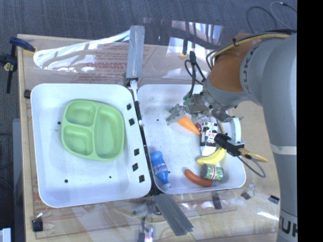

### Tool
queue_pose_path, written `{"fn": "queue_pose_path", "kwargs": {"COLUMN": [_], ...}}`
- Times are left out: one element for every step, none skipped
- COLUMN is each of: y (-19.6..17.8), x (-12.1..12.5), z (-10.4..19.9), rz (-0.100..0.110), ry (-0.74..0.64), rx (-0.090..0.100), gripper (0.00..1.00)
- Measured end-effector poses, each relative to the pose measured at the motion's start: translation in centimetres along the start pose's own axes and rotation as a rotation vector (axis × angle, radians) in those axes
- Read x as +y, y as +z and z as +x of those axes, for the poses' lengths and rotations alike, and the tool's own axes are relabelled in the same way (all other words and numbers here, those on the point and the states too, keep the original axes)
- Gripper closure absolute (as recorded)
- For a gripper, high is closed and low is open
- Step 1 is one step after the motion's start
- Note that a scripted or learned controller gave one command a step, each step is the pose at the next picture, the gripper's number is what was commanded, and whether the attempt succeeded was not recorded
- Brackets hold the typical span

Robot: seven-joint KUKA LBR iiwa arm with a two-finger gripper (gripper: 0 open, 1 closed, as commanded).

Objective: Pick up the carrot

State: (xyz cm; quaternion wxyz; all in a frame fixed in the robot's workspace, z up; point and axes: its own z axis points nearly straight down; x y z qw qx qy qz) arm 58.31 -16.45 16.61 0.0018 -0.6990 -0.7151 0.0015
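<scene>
I see the carrot (188, 124) in the right bin (166, 150) touching my pincer (177, 113), whose grip I cannot tell; it looks light, stiff, smooth, so I'd clamp its thicker middle.

Just beside the grey pincer (177, 113) lies an orange carrot (189, 125). Below it: yellow banana (212, 157), red-orange sausage (197, 178), green-labelled can (213, 173), blue bottle (159, 169). Far left, a light-green tray (93, 129) in a white bin (45, 180).
</scene>
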Motion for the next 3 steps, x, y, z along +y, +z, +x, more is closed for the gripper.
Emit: {"fn": "queue_pose_path", "kwargs": {"y": [7.5,6.5,-2.0], "x": [1.3,1.4,0.6], "z": [-3.8,-3.8,0.1], "rz": [0.0,0.001,-0.003], "ry": [0.04,0.036,0.034], "rx": [-0.001,0.0,0.001], "gripper": [0.0,1.0,1.0]}}
